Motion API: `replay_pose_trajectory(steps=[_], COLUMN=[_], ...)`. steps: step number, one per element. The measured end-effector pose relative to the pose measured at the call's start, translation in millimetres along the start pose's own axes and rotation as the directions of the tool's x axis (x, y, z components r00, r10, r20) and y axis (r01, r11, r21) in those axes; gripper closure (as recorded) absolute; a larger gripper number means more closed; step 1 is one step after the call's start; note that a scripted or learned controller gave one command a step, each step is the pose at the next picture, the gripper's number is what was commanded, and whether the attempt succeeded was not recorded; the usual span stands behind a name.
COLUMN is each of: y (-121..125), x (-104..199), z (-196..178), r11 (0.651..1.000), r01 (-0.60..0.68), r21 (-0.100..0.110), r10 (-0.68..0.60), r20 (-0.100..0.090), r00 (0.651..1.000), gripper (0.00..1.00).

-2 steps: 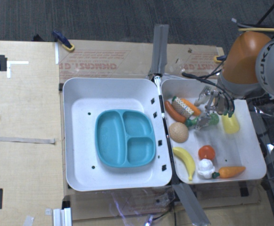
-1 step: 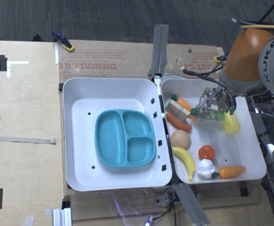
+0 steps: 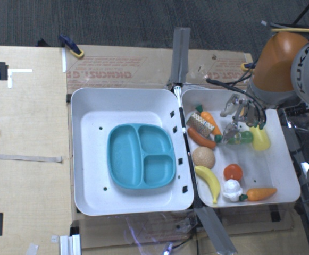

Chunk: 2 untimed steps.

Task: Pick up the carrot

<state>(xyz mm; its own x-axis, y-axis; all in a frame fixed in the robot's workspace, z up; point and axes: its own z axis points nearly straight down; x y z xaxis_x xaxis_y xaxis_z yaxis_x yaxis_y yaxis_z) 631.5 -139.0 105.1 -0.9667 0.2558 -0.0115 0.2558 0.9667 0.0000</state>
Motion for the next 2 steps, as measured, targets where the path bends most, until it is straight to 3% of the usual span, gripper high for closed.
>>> replay_pose_trajectory(steps=[1, 2], y=[33.6, 33.8], x=[12.1, 10.1], z=[11.8, 0.9], r11=[0.999, 1.0], r01=[-0.034, -0.031], r21=[0.0, 0.001], r10=[0.034, 0.031], r20=[-0.008, -0.002], r00=[0.999, 1.0], gripper=[0.0, 1.0])
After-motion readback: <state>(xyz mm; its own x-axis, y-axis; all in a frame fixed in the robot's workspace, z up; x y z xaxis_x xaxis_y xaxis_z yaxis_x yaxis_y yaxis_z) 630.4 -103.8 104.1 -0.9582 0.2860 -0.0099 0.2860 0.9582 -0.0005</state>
